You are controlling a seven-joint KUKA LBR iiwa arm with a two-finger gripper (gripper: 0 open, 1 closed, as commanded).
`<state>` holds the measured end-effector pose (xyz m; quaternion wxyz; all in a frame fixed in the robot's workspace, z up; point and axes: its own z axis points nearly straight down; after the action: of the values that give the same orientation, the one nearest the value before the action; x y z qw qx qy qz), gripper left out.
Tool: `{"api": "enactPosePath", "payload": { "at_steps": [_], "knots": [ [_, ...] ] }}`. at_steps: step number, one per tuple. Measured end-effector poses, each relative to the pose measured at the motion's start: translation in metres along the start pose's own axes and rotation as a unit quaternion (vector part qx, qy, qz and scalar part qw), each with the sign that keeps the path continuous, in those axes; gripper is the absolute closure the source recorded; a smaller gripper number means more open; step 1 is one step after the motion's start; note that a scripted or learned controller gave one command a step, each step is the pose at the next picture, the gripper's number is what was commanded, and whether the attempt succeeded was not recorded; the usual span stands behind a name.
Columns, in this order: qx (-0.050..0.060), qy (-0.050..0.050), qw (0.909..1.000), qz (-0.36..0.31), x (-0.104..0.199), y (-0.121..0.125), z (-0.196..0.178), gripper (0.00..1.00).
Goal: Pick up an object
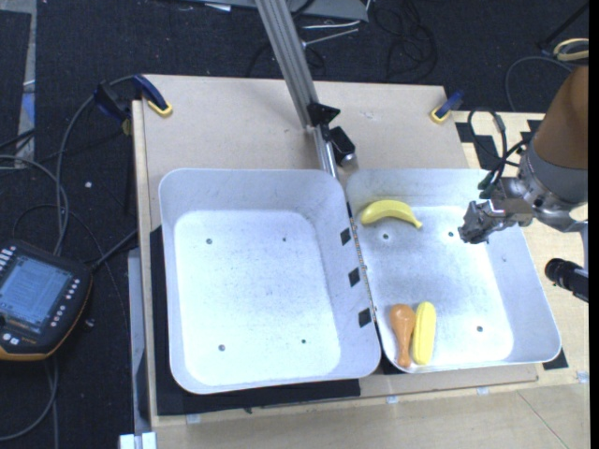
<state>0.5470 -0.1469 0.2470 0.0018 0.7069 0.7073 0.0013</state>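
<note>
From where I'm standing the tool is hanging over the upper right part of the right bin, reaching in from the right side. Nothing is sitting between its tips, and it is too dark and small against the bin floor for me to tell whether they are spread or pressed together.

The nearest thing to pick is the banana, lying in the same bin toward its upper left corner, near the wall shared with the left bin. It is lying to the tool's left at about the same depth, with bare bin floor between them, and its long axis is running roughly left to right, the curve humping away from me. I'd guess a sideways move is needed, then closing across the narrow width.

Further off, near the front edge, a yellow piece and an orange piece are lying touching side by side, long axes front to back. What they are I can't make out.
</note>
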Motion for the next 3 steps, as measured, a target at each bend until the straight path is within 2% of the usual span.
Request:
{"api": "enactPosePath", "payload": {
  "at_steps": [1, 3],
  "knots": [
    [0.002, 0.001, 1.0000, -0.002, 0.052, 0.012, 0.005, 1.00],
    [0.003, 0.001, 1.0000, -0.002, 0.158, 0.016, 0.025, 1.00]
  ]
}}
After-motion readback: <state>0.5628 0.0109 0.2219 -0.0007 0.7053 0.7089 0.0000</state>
